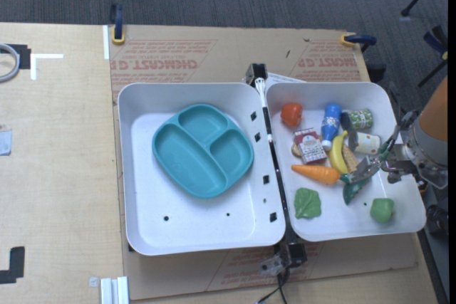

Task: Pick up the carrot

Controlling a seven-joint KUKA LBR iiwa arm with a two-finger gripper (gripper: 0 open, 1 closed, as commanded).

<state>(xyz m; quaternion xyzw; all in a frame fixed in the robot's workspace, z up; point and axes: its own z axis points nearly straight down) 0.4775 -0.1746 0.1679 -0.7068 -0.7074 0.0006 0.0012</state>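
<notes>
The carrot (315, 172) is orange and tapered. It lies flat near the middle of the right bin (406, 224), with its tip pointing left. My gripper (366, 171) hangs low over the bin just to the carrot's right, a short gap away, and the arm comes in from the right edge. Nothing shows that the carrot is held. A dark green piece (353, 189) lies right below the gripper.
Crowded around the carrot are a banana (338, 153), a red and white box (309, 144), a white cup (368, 142), a blue bottle (331, 121), a green can (358, 118), a red tomato (291, 113), a green leaf (308, 203) and a green lump (382, 210). The left bin holds a teal divided plate (203, 150).
</notes>
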